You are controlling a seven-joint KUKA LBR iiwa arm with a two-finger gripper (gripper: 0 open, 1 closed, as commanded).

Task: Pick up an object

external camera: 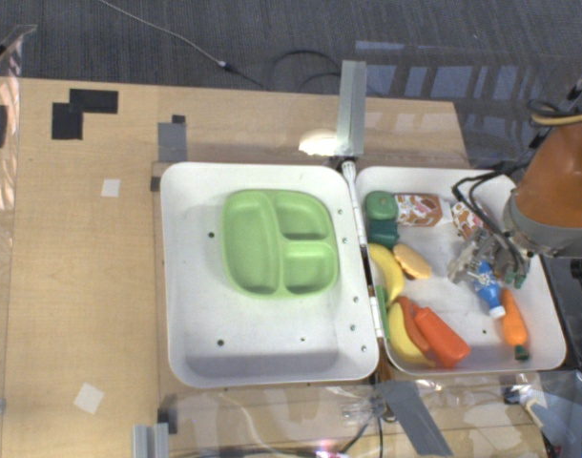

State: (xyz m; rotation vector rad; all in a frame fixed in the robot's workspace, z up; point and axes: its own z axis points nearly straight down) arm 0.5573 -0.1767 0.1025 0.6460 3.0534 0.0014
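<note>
My gripper (476, 263) hangs low over the middle of the right bin (554, 351), under the arm's orange band (558, 184). A small blue bottle (488, 296) lies right below and beside its tip, and I cannot tell whether they touch. An orange carrot (512, 324) lies just right of the bottle. To the left are a yellow banana (386, 270), a pale orange piece (412, 260), a second banana (404, 340) and a red-orange piece (436, 337). At the back stand a green can (379, 214) and two snack packets (420, 208) (466, 222).
The left bin (191, 351) holds a green divided plate (277, 241). A metal post (352, 103) rises behind the ridge where the two bins meet. Black cables (482, 184) loop from the arm over the right bin's back edge.
</note>
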